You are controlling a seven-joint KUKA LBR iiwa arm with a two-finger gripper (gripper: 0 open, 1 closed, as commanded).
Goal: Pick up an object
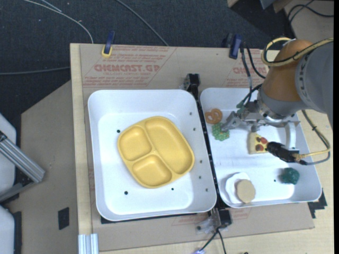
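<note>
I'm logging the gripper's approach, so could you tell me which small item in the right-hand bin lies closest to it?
The green leafy piece, just below the orange pretzel-shaped ring, lies closest to the gripper. The dark green lump sits far off, near the bin's right edge.

The grey arm (318, 75) comes in from the right, high over the surface, its orange band (283, 70) sitting just above the wrist. The wrist is bent downward, pointing the claw (249, 121) toward the surface. Metal parts of the claw splay out below the wrist, and a black cable loops around the band.
</note>
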